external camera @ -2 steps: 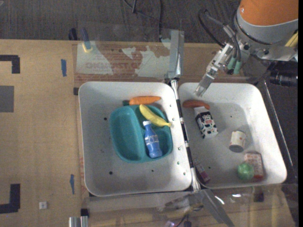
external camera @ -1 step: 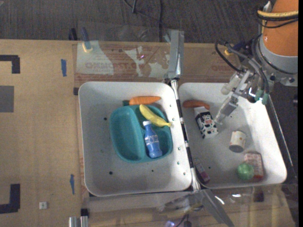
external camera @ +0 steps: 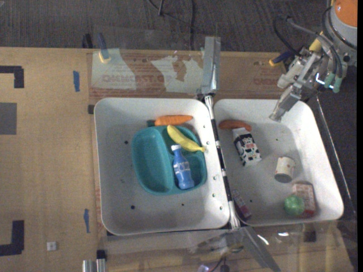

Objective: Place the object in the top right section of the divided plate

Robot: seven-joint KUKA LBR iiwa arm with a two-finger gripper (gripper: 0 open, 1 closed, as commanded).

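At the front right corner of the right bin [external camera: 323,146] a green ball [external camera: 293,204] lay against a small pinkish box [external camera: 307,194]; along the same front edge, close to the wall shared by the bins, lay a dark slim item [external camera: 242,207], too small to name. Farther back in that bin a beige cup [external camera: 285,168] lay on its side, apart from the ball; left of it was a black-and-white patterned carton [external camera: 247,147], tilted; just behind the carton lay a reddish-brown sausage [external camera: 234,124], near the bin's back left corner.

The left bin [external camera: 110,169] held a teal divided plate [external camera: 148,163], set near its middle; a blue bottle [external camera: 182,168] lay in the plate's lower right section, cap toward the back; a yellow banana [external camera: 184,139] lay across the plate's top right section, one end reaching over the right rim; an orange carrot [external camera: 174,119] lay on the bin floor just behind the plate, touching or nearly touching its rim.

The grey arm [external camera: 340,21], with its orange band, came in from the upper right; the gripper [external camera: 278,113] hung over the back edge of the right bin, slanting down and to the left, well apart from the plate; its fingers looked pressed together into one narrow grey tip, with nothing gripped between them.

Both bins sat on a tan bench [external camera: 45,169] marked with blue tape and black squares.
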